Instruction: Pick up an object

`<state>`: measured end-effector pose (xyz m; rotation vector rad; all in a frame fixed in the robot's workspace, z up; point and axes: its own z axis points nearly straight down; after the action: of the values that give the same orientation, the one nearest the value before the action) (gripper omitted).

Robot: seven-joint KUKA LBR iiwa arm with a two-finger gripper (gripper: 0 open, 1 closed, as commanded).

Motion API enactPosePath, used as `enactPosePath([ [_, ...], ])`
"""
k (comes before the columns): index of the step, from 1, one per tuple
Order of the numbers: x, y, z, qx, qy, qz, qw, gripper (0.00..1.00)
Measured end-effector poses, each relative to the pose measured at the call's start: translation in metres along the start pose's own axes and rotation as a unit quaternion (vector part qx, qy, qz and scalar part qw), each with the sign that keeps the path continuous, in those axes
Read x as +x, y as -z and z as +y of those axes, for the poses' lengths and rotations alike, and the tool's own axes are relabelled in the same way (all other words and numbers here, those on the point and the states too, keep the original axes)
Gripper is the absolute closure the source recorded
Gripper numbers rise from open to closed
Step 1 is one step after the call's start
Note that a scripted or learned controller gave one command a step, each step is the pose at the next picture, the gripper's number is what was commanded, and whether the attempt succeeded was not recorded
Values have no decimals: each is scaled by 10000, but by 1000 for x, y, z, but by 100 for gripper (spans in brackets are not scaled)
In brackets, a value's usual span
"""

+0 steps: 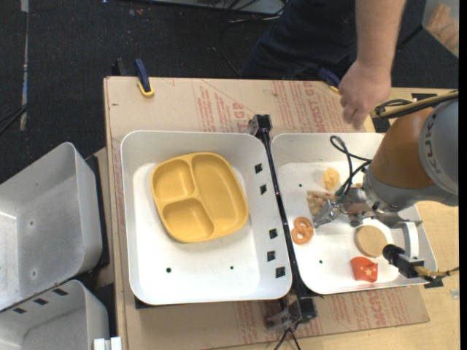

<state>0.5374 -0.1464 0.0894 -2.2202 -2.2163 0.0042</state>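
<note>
Two white bins sit side by side on a brown bench. The left bin [139, 268] holds a yellow plate [198, 195] with three compartments, lying flat near the middle. The right bin [292, 155] holds several small food-like items: an orange ring [302, 230] near the bin's left wall, a pale lumpy piece [317, 199] above it, a small yellow piece [332, 177] further up, a tan disc [371, 240] to the right, and a red piece [365, 269] near the front edge.

The grey arm [408, 159], with its orange band, reaches in from the right over the right bin. Its gripper [326, 214] points left and down, its metal tip just beside the pale lumpy piece and just above the orange ring. I cannot tell from here whether the claw is released or clenched, and nothing is plainly caught in it.

A person's hand [363, 93] hangs over the bench's far edge, behind the arm.
</note>
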Motion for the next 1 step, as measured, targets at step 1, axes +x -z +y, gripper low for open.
enactPosePath([
  [1,0,13,1,-31,-10,-8,10000,100],
])
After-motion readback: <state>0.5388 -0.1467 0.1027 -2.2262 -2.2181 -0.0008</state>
